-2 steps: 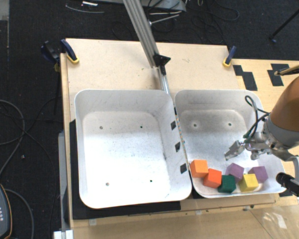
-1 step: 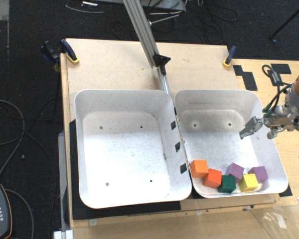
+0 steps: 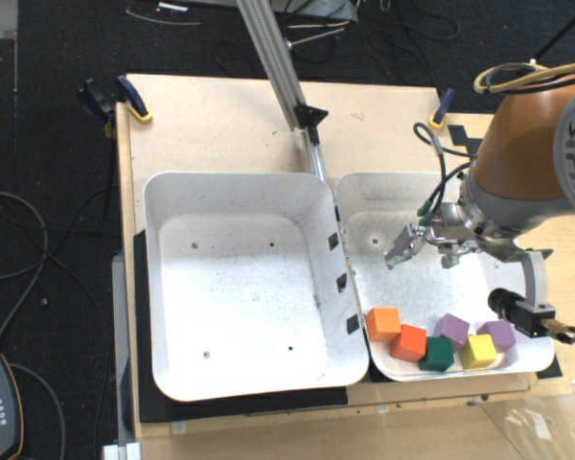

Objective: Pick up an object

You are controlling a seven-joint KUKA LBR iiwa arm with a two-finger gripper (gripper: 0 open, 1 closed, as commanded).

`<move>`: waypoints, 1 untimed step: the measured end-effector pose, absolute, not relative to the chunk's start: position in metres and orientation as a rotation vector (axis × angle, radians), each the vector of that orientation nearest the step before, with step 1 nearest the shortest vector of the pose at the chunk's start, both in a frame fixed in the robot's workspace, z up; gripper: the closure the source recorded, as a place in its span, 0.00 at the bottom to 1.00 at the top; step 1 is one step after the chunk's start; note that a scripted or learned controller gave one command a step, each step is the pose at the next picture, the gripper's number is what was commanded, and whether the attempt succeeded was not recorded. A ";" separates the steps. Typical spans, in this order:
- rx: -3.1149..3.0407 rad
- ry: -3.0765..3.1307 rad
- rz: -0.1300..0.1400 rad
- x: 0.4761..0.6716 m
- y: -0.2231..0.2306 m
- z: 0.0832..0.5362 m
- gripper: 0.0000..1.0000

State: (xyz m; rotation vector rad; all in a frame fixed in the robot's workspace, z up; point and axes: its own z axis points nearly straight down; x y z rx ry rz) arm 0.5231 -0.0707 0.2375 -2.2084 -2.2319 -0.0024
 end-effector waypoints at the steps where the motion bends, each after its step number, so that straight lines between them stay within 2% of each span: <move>1: -2.226 -2.222 -0.002 0.508 -0.101 0.263 0.00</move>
